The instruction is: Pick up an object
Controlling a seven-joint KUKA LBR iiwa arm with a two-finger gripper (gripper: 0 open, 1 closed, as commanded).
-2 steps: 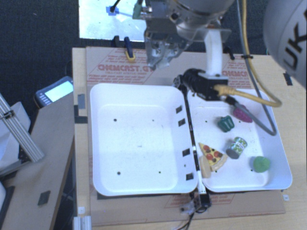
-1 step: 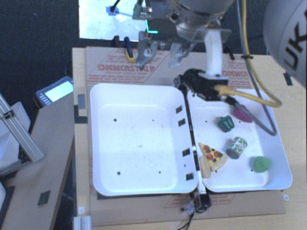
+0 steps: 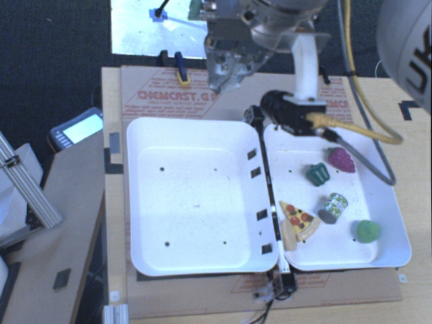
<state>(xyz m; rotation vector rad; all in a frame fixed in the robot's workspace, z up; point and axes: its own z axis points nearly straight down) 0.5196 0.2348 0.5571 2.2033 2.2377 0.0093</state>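
The tool [image 3: 226, 69] hung high over the back edge of the desk [image 3: 202, 96], above the far rim of the left bin [image 3: 196, 201]; I cannot tell whether it was parted or closed, since it blurred into the wrist housing above it. Nothing showed beneath it but bare brown board with red lettering.

All the objects lay in the right bin [image 3: 391, 245], well apart from the tool. A purple grape bunch [image 3: 341, 159] sat near that bin's back right area, with a dark green pepper-like piece [image 3: 318, 174] just beside it toward the divider. Nearer the middle stood a small tin can [image 3: 332, 207] (tilted, label facing up). A pizza slice [image 3: 298, 223] lay against the bin's left wall, and a green ball-shaped fruit [image 3: 368, 231] rested near the front right corner.
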